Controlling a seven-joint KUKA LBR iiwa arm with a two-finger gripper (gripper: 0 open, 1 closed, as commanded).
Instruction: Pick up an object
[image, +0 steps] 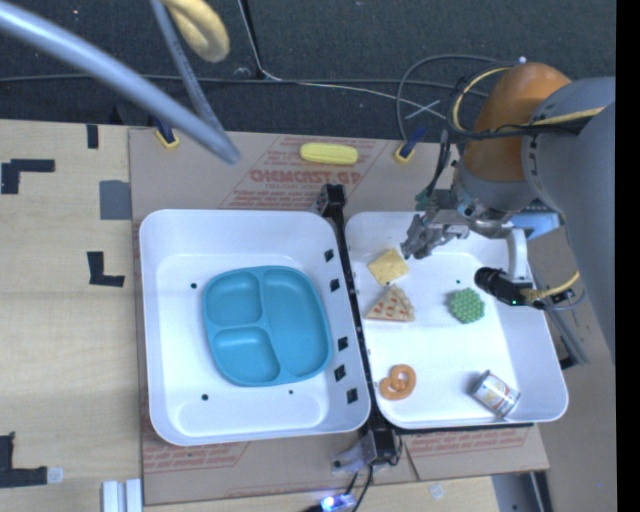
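Two shallow white plastic bins sit side by side on the light wooden table, on a brown cardboard sheet; the left bin holds one thing, a blue plastic plate with three compartments, lying flat near its middle; the right bin holds five small things, one of each kind. At its far left lies a pale yellow cheese-like block; just near of it, almost touching, is a tan triangular slice like pizza, speckled red; nearer still, toward the near left, is an orange ring-shaped pretzel piece; to the right of the slice, well apart, sits a green knobbly round piece; in the near right corner lies a small silvery metal can on its side, tilted across the corner.

The grey arm with its orange band reaches in from the right; its gripper hangs over the far left part of the right bin, just beside the far right edge of the cheese-like block; nothing shows between its dark fingers, and whether they stand wide or narrow I cannot tell.

Outside the bins, one yellow oblong piece lies on the cardboard beyond the left bin's far edge; two grey blurred rods cross the far left.
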